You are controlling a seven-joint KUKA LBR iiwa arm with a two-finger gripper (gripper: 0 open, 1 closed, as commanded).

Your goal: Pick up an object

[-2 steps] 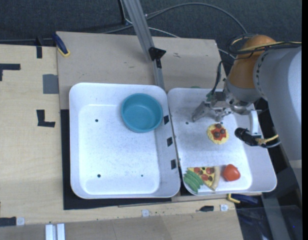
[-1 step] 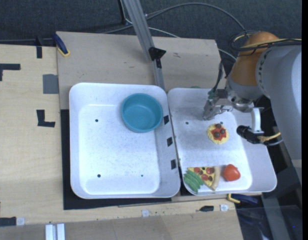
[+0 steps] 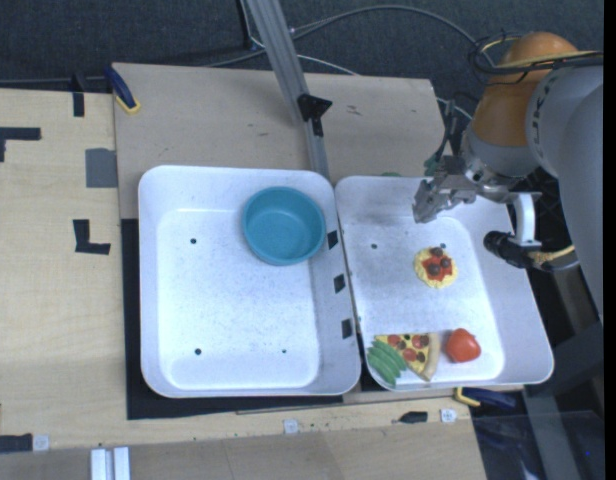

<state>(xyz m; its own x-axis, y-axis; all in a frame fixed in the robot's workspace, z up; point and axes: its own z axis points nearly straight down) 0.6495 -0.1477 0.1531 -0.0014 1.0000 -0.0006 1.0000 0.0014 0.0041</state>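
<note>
My gripper [image 3: 429, 206] hangs over the far part of the right bin [image 3: 383, 278], a short way above and behind a small round yellow toy with red spots [image 3: 435, 266]. Nothing shows between its fingers. A toy pizza slice [image 3: 414, 351] with a green pea pod [image 3: 385, 359] beside it lies at the bin's near edge. A red tomato [image 3: 462, 345] sits just right of the slice. A blue bowl [image 3: 282, 225] stands upright in the far right corner of the left bin [image 3: 188, 298].
A slanted grey metal pole [image 3: 285, 63] runs from the top of the view down to the gap between the bins. Cables loop over the dark floor behind the bench. The arm's orange band [image 3: 518, 88] is at the right.
</note>
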